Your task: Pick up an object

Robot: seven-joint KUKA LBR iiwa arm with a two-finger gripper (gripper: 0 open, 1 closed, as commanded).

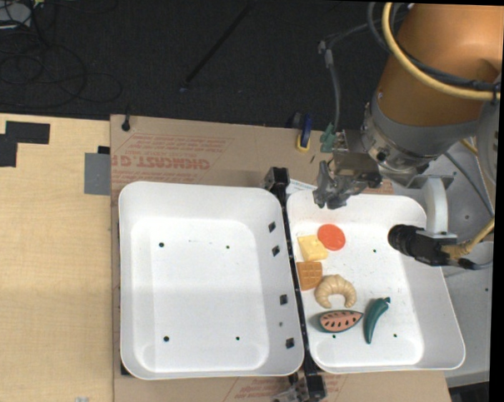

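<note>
My gripper (331,195) hangs over the far edge of the right-hand shallow white bin (433,341), with nothing between its tips that I can make out. From this slant I cannot tell how it is set.

The pickable things all lie nearer the camera than my gripper, clustered on that bin's left half. Closest, just below my gripper, is a flat round orange-red disc (331,237). Just beside it, toward the divider, sits a pale yellow block like a slab of cheese (312,249), and touching that on its near side a tan waffle-patterned square (309,275). Further from my gripper come a beige croissant-shaped toy (336,290), then a watermelon-slice toy with a dark rind (340,321), and beside it a dark green chilli-shaped toy (373,319). The left-hand shallow white bin (134,232) lies well off to the side across the divider.

I judge this to be the approach step: no object is chosen or touched yet. The next move calls for me to shift toward the camera until I stand over one piece, likely the orange-red disc as the nearest, and descend squarely. Its flatness may give little to pinch; the croissant offers more body.
</note>
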